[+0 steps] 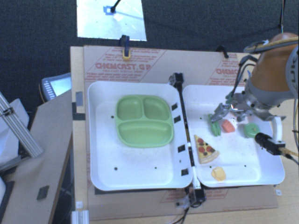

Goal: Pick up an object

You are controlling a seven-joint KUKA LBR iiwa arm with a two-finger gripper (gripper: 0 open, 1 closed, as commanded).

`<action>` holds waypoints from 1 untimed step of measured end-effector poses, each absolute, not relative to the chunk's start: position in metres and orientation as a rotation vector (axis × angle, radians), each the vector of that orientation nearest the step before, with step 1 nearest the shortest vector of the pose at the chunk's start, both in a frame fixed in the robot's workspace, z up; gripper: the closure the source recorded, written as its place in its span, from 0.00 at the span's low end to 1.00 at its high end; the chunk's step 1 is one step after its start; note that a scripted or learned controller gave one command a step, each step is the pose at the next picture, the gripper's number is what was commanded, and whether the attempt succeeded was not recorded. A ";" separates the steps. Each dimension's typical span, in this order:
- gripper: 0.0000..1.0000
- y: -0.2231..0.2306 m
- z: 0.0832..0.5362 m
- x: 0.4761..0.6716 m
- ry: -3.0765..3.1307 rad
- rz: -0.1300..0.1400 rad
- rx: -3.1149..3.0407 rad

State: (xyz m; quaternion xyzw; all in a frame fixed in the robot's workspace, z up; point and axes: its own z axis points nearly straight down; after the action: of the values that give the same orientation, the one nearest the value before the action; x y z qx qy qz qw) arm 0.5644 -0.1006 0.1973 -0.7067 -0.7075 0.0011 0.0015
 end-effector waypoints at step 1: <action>0.00 -0.104 0.149 0.555 -2.220 0.003 -2.219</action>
State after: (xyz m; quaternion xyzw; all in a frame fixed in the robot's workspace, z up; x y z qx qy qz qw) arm 0.5553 -0.1035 0.1494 -0.7069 -0.7073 0.0009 0.0013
